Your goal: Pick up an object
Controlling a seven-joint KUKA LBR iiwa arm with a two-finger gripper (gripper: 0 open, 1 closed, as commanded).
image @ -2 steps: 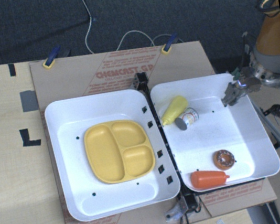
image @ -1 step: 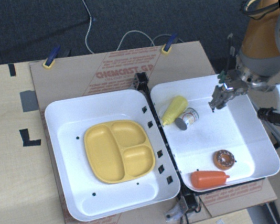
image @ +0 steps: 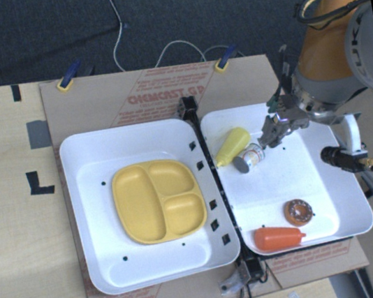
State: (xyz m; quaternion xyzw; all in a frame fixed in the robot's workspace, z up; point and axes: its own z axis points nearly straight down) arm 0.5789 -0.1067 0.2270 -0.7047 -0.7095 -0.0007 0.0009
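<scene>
In the right bin [image: 319,179] a yellow bottle [image: 232,145] with a grey cap [image: 248,159] lies near the far left corner. A brown doughnut [image: 298,211] rests toward the front, and an orange carrot-shaped piece [image: 278,237] lies along the front wall. My gripper [image: 271,137] hangs low over the right bin, just right of the bottle's grey cap, with nothing visibly between its fingers. The left bin [image: 82,162] holds a yellow divided plate [image: 158,200].
The two bins sit on a cardboard sheet [image: 156,96] with blue clips at its far corners. A black divider [image: 209,176] runs between the bins. A white cable [image: 117,29] trails across the dark floor behind.
</scene>
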